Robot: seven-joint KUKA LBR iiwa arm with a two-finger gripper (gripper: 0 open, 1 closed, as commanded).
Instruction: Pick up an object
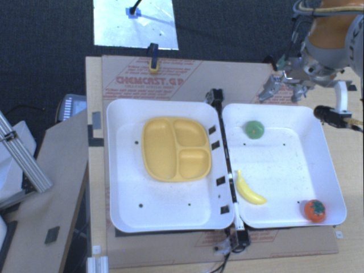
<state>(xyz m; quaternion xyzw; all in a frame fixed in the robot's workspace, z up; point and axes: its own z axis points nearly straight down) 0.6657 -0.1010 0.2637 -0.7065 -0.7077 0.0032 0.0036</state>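
Observation:
The right bin (318, 152) holds three small objects. A green round one (254, 129) lies near its far left corner, a yellow banana (249, 189) against its left wall, and a red tomato-like one (314, 210) in the near right corner. My gripper (282, 91) hangs above the bench just beyond the right bin's far rim, up and to the right of the green object. Its two fingers are spread open with nothing between them.
The left bin (122, 169) contains a yellow divided plate (175, 149). A black strip (223, 152) runs between the two bins. A yellow-and-black clamp (153, 58) sits on the cardboard behind the left bin. A shiny metal sheet (135, 16) lies farther back.

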